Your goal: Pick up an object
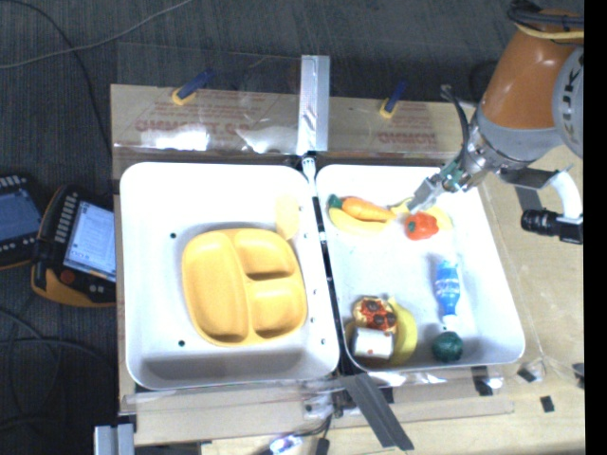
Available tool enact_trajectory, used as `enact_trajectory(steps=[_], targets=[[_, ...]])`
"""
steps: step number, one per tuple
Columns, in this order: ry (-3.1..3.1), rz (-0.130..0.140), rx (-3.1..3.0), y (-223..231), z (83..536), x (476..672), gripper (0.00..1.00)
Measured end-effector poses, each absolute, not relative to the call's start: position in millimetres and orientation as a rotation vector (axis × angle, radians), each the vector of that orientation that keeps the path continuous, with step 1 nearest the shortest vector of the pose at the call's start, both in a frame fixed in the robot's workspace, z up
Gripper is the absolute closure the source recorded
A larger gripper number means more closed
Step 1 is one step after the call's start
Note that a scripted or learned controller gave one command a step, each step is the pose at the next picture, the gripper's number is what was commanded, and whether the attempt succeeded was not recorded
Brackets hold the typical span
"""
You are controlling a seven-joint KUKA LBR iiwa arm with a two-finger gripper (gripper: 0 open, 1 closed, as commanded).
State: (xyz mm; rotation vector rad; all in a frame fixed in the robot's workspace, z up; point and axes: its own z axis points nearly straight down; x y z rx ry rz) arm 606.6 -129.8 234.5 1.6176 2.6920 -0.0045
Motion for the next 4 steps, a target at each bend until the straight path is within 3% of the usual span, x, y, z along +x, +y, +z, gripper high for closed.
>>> enact_trajectory(steps=[1, 2, 3, 4], targets=[[2.404, -0.005, 2.027, -88.1, 220.1, 587.3, 1.0], [2.282, -0.007, 2.163, -53.9, 231.9, 605.6, 1.0], [2.218, -0.007, 2.226, -62.4, 221.7, 653.7, 1.0], [2.248, -0.008, 2.199, -108.5, 150.8, 572.9, 1.0]])
